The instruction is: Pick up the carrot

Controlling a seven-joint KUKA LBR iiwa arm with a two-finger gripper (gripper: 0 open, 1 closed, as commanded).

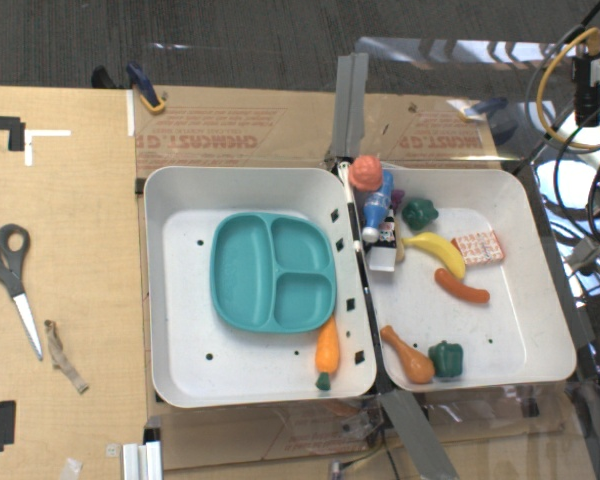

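Note:
The carrot [326, 349] is orange with a green stub at its near end. It lies in the left white bin [180, 358], near that bin's front right corner. It rests just off the lower right edge of a teal divided plate [274, 271] and close to the wall shared with the right bin.
The right bin [525, 343] holds a banana [435, 250], a red sausage [462, 287], a drumstick [407, 358], two green pieces [446, 359], a red-and-white packet [478, 248], a peach-coloured ball [367, 174] and a blue bottle [376, 211]. Scissors [10, 268] lie on the bench at left.

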